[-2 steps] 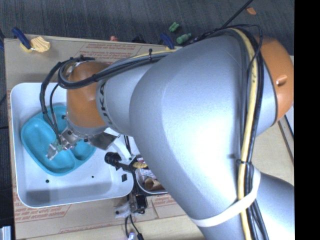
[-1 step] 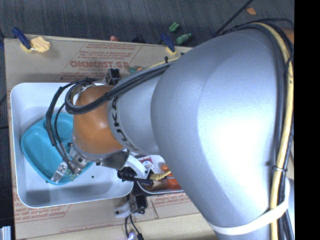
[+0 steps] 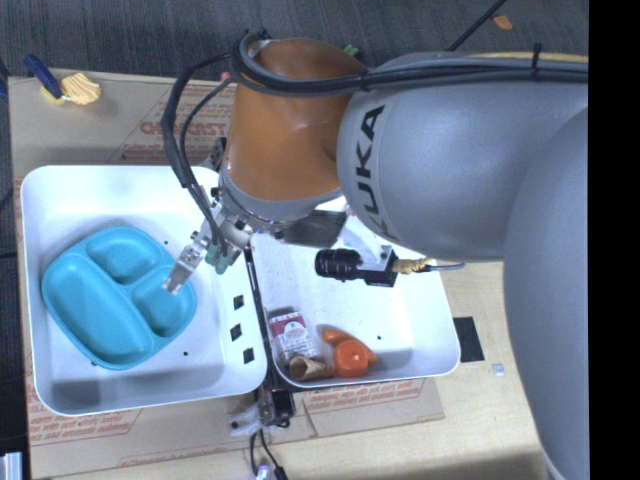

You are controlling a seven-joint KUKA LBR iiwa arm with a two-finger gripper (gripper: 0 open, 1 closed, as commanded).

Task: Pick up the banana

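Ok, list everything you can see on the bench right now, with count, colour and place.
Bins: two, white, side by side on the bench.
Tray: one, light blue, with compartments, in the left bin.
Packet: one, red and white, near the front of the right bin.
Orange item: one, orange, front of the right bin, right of the packet.
Brown item: one, tan, front of the right bin, next to the orange item; too small to identify.
Cardboard: brown sheet under the bins.
Yellow item: one, on the cardboard at the far left; unclear what.
Arm: one, grey with orange band, over the right bin.
Gripper: one, over the tray's right edge.
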